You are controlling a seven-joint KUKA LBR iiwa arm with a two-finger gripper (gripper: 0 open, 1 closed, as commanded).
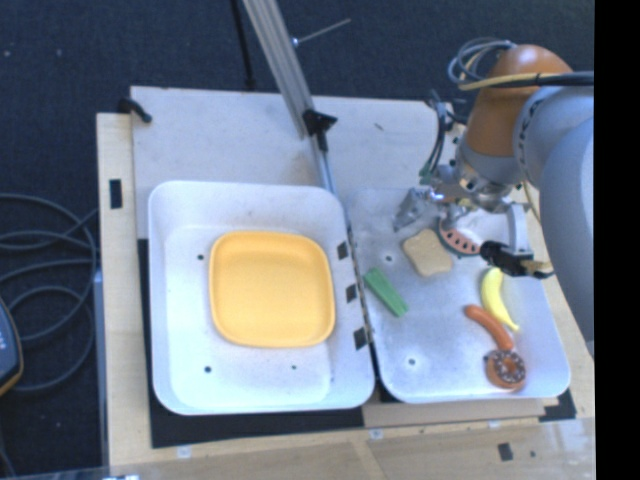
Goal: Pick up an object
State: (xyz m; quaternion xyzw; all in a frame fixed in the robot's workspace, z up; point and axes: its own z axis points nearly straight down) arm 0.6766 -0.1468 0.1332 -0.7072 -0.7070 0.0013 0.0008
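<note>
The left bin [180, 218] carries a yellow square plate [271, 288] at its middle, out of reach of this try. In the right bin [420, 368], a green block [385, 293] lies by the left wall, then a tan bread slice [428, 255]. Just above the slice hangs the pincer [432, 206], lowered as if to grasp; how wide it stands I cannot tell, and nothing shows between its tips. A banana [497, 296], a sausage [489, 325] and a doughnut [505, 368] lie toward the right wall.

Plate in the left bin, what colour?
Yellow-orange, plain; the plate shows clearly in the camera view.
</note>
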